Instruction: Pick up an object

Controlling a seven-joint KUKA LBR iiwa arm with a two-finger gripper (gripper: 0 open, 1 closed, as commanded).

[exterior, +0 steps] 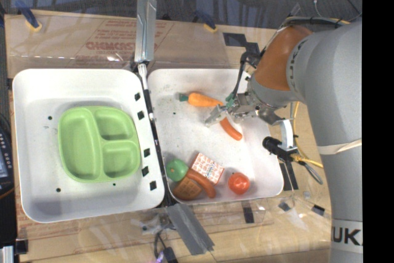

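Nearest the camera, along the front wall of the right bin (184, 80), a cluster of toy food sits together: a green round fruit (176, 169), a brown bread-like piece (189, 186) just beside it, a pink patterned box (207, 168) leaning on that, and a red tomato (239, 182) slightly apart to the right. In the left bin (28, 108) a green divided plate (98, 143) lies flat. Farther back, mid-bin on the right, the gripper (220, 114) is down at the floor, its fingers (213, 117) slightly parted and reaching leftward. An orange-red sausage-shaped piece (231, 129) lies just below them, its long axis running from upper left to lower right; whether the fingers clasp it cannot be told. Beyond it a carrot (202, 100) lies nearly level, green top pointing left, tapered end toward the gripper.
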